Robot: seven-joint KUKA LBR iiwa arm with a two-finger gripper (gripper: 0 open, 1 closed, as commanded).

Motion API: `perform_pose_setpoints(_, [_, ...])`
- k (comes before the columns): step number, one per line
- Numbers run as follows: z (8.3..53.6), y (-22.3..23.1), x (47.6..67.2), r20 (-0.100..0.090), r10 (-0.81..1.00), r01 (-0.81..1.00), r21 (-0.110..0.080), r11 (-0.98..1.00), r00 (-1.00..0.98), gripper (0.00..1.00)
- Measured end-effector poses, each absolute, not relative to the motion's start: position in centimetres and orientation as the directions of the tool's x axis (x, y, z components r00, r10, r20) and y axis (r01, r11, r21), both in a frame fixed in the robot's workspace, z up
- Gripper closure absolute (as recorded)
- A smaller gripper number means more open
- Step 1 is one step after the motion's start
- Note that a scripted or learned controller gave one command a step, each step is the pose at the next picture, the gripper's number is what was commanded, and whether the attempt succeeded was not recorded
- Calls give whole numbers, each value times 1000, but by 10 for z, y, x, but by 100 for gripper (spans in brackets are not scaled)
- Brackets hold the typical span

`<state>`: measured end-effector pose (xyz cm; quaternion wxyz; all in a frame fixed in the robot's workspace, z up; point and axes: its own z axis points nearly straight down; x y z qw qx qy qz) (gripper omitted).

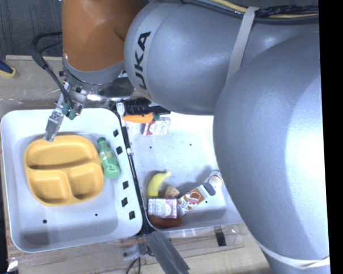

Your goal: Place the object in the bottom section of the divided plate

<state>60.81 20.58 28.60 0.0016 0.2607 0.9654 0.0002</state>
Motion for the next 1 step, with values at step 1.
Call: perform_pose_setpoints(1, [297,206,609,-5,500,500,2,866,-866,100])
